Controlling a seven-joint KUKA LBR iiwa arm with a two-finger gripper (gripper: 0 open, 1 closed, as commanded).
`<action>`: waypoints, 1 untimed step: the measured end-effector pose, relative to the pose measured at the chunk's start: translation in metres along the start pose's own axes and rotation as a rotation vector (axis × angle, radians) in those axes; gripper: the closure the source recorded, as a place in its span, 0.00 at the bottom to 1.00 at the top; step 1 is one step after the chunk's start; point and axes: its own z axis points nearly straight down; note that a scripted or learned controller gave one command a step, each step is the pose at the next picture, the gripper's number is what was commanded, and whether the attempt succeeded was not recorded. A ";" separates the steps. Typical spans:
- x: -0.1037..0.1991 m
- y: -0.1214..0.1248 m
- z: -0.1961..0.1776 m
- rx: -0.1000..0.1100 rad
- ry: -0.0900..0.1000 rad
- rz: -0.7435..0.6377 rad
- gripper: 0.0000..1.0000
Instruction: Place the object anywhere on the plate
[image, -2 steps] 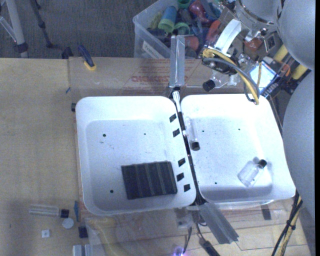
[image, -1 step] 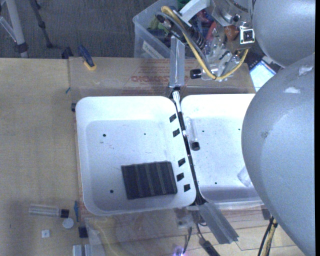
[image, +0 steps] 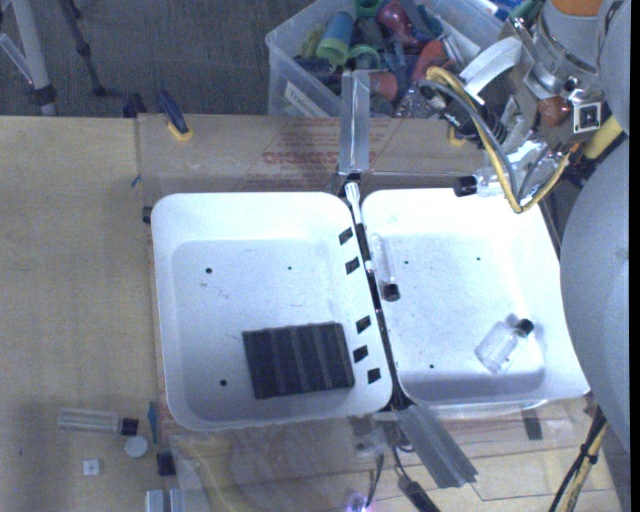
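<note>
The object, a small clear bottle with a dark cap, lies on its side in the near right corner of the right bin, well below and toward the camera from the gripper, which hangs over that bin's far right rim. The gripper carries nothing, and whether it is wide or narrow cannot be told, since cables and brackets cover its tip.

The plate is taken to be the dark ribbed slab in the left bin, far to the left of the gripper and across the divider. Several risks follow. The bottle is round and transparent, so it may roll or squirt out of a pinch, most likely if the grip lands near the cap. It also sits close to where the bin wall curves up, which could block one side of the gripper on the way down. On the carry, a low path could catch the raised divider with its black tabs. The ribs may also let the bottle roll off after release.

A second small vial lies against the divider, between bottle and plate but not in the way. Beyond the gripper stands a tub of coloured toys; loose bits lie on the counter at the near left
</note>
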 end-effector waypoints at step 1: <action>0.047 -0.042 0.078 -0.002 0.004 0.026 1.00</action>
